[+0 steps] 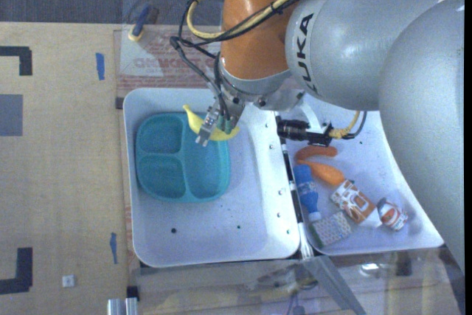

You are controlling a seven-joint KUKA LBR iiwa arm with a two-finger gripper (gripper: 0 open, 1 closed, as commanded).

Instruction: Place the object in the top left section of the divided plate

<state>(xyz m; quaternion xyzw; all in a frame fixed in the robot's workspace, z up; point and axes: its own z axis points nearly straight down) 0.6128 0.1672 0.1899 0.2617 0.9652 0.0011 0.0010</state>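
Right now my jaws (pixel 212 123) pinch a yellow banana (pixel 193 116) above the right rim of the teal divided plate (pixel 181 157) in the left bin (pixel 254 221), so releasing here could drop it outside the top left section.

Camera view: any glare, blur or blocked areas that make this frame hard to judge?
Camera view: even light, slightly soft focus; the arm covers much of the right bin; the yellow object at the gripper is small and blurred.

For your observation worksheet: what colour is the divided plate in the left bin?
Teal blue-green: the divided plate, seen in the camera view.
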